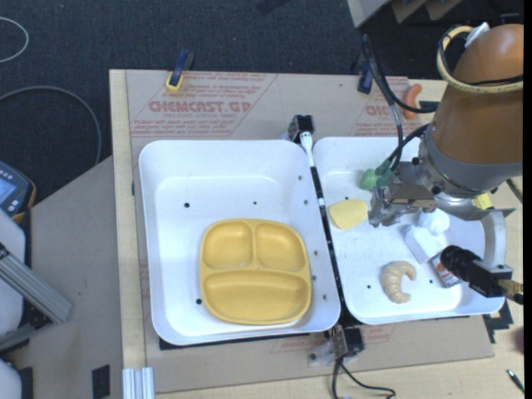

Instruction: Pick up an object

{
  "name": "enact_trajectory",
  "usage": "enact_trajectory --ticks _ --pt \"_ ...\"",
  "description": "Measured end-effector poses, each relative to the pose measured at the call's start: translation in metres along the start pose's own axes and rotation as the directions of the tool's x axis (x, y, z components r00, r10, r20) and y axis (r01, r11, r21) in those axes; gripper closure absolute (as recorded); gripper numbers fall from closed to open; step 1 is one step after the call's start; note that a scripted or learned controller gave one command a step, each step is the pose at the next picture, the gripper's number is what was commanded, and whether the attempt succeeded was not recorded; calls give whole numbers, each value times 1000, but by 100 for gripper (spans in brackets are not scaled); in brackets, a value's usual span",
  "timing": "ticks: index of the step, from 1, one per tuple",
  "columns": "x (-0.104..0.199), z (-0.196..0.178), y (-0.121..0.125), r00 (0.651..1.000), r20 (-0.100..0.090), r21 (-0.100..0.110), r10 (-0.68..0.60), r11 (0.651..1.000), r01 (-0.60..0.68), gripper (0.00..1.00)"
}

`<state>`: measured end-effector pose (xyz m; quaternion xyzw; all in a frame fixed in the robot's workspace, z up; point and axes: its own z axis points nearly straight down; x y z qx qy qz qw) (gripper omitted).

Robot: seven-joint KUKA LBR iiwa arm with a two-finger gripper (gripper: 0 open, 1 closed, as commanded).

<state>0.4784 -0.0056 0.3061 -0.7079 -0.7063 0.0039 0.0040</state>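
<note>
The yellow divided tray (253, 271) sits in the left bin (166, 173). In the right bin (357, 302), the hand (384, 213) hangs just right of a pale yellow block (347, 214). A croissant (399, 280) lies below the hand, a green piece (371, 177) above it, and white scraps (424, 239) to its right.

Arm (475, 131): a thick, rounded grey housing, topped by a broad glossy orange band (490, 52) that forms a dome-like upper section. A pale ring with a yellow-edged loop sits at the top of the band. Below the grey housing, a lighter metallic flange narrows toward the wrist. Black cables (389, 98) run along the arm's outer side and curve down to the wrist; a small green fitting (371, 177) sits where they meet it. Gripper (384, 214): dark grey metal, compact and angular, with short blocky parts beneath the flange; finer detail is too small to tell.
</note>
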Motion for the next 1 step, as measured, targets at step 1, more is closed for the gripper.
enact_trajectory --ticks 1 --pt "53 -53 1 1000 -2 -17 -9 1000 9 100"
